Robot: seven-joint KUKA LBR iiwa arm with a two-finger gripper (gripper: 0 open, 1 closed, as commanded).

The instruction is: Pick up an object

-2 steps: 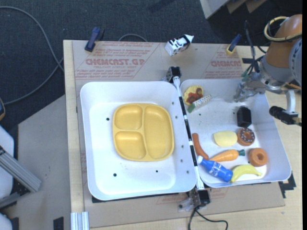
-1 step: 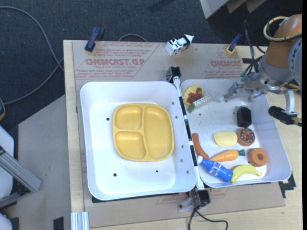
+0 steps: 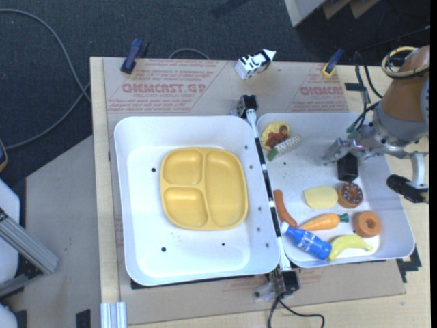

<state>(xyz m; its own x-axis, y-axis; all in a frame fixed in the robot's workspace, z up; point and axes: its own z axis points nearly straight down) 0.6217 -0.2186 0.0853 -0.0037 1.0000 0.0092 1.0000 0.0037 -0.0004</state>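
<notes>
Two shallow white bins are carried side by side on the tabletop [image 3: 205, 87]. The left bin [image 3: 136, 183] is larger and holds a yellow divided plate [image 3: 203, 186], which lies flat near the bin's middle. The right bin [image 3: 396, 244] holds the small objects. A packet with red and yellow contents [image 3: 276, 137] lies in its far left corner, close to the wall shared with the left bin. An orange sausage-like piece [image 3: 283, 209] lies along that same wall, nearer the front. A pale yellow slab [image 3: 321, 197] is seen near the bin's middle, with a brown doughnut [image 3: 351, 195] just beside it toward the right. An orange ring [image 3: 369, 223] lies closer to the right front edge. A toy carrot [image 3: 322, 221] lies between the slab and a blue bottle [image 3: 308, 242], and a banana [image 3: 351, 245] rests at the front edge, touching or almost touching the bottle's end.

The gripper [image 3: 347, 164] is lowered over the right bin's far half, above the doughnut and apart from it. The state of its fingers cannot be told, as they are seen only as a dark block; nothing is shown between them. The arm [image 3: 404, 101], with its orange band, enters over the right edge of the tabletop.
</notes>
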